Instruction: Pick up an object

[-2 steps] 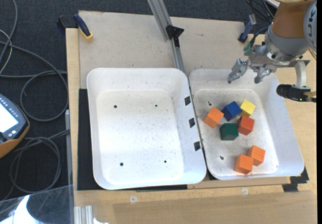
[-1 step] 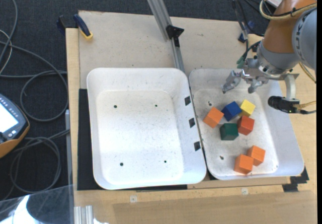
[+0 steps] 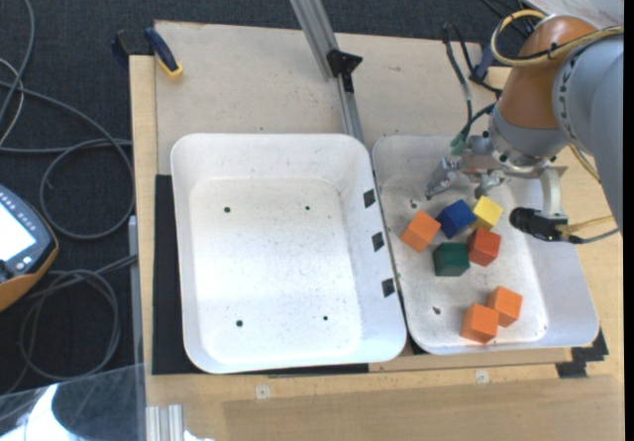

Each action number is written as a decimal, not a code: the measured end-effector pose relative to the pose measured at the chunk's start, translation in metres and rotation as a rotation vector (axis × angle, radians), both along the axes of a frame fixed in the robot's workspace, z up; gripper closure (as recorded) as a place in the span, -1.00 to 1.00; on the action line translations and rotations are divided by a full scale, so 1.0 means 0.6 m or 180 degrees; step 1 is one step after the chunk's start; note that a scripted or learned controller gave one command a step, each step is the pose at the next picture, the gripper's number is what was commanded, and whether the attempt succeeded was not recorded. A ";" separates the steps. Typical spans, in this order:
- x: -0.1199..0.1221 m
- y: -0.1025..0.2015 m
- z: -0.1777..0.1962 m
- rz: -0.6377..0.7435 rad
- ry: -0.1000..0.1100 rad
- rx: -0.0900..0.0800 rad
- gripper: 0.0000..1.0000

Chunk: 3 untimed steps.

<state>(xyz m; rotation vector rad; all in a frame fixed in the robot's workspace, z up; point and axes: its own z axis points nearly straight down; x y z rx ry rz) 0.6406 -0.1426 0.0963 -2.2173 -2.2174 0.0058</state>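
Blocks sit in a little bunch in the right bin point(image 3: 555, 315) on the desk point(image 3: 248, 82). There is a blue block point(image 3: 456, 218), a yellow block point(image 3: 487, 210), a green block point(image 3: 451, 259), an orange block point(image 3: 421, 230) on the left of the bunch, and a red-orange block point(image 3: 484, 247). Two more orange blocks point(image 3: 492, 313) lie nearer the front of the bin, a bit apart from the rest. The left bin point(image 3: 188, 171) is beside it.

The gripper point(image 3: 464, 174) hangs over the back part of the right bin, just above the blue and yellow blocks. It holds nothing, and I cannot tell how wide it is open.

The blocks in the bunch touch each other, so grabbing one there is hard. I think it is best to come straight down on a block with free sides, like the orange one on the left edge. Squeeze the flat sides, not the corners. Then lift slowly, so the block does not slip out or knock the others.
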 end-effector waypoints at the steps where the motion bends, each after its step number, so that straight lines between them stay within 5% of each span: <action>1: 0.004 0.000 0.026 0.0000 -0.0028 -0.0003 1.00; 3: 0.011 -0.009 0.210 0.0004 -0.0046 -0.0010 1.00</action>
